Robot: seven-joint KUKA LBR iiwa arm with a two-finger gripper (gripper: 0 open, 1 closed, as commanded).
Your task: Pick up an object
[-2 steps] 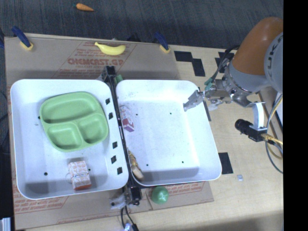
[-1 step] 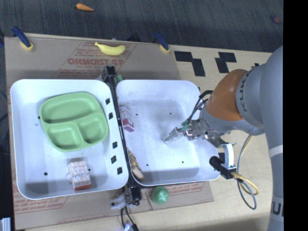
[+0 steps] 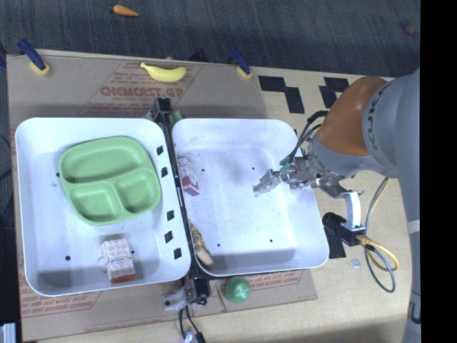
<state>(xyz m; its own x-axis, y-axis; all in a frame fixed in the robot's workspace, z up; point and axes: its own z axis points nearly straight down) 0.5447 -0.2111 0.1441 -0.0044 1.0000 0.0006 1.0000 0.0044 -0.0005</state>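
Observation:
My gripper [image 3: 265, 184] hangs over the right part of the right bin [image 3: 285, 131], pointing left, with nothing visible in it. A small red-and-white packet [image 3: 188, 175] lies against that bin's left wall, well to the left of the gripper. A tan object [image 3: 201, 251] rests in the bin's near-left corner. In the left bin [image 3: 28, 191] are a green divided plate [image 3: 109, 178] and a small red-and-white carton [image 3: 117, 259] near the front.
A yellow toy banana [image 3: 163, 71] lies on the cardboard behind the bins. In front of the right bin sits a green ball [image 3: 237, 289]. Blue clamps [image 3: 33, 56] hold the cardboard's back edge. Cables [image 3: 375, 252] trail at the right.

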